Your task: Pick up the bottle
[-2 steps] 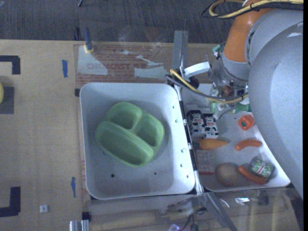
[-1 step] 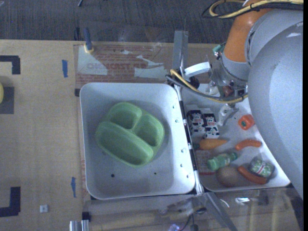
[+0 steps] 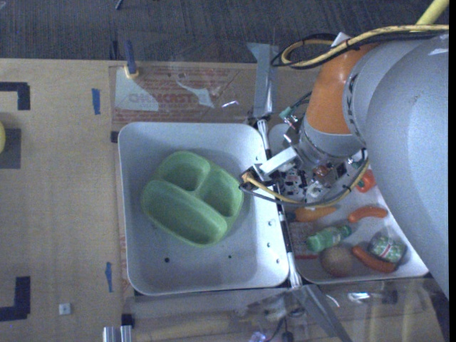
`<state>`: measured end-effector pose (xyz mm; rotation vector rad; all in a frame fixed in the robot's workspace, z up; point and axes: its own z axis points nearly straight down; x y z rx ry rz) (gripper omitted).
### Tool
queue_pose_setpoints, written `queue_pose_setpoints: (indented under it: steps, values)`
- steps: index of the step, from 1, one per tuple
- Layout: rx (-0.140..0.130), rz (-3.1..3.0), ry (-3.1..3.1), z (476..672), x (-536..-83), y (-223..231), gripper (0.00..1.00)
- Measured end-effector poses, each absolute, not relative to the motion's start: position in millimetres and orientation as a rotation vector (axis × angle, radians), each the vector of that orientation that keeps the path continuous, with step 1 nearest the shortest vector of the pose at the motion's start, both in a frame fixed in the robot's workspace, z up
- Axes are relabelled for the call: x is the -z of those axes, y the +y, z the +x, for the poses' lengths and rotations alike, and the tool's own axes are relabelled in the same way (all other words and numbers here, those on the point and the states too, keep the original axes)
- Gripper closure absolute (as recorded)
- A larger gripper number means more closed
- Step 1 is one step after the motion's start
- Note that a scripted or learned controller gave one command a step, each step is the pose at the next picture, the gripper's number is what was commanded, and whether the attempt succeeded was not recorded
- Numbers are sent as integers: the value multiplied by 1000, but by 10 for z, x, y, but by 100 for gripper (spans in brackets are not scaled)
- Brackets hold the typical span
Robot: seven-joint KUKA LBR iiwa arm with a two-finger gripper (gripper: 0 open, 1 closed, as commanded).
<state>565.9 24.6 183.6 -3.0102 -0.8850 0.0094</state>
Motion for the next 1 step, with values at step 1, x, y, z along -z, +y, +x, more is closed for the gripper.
queue_pose_setpoints:
  steps: [1]
  values:
    - [42, -3115, -550, 5590, -1388, 637, 0]
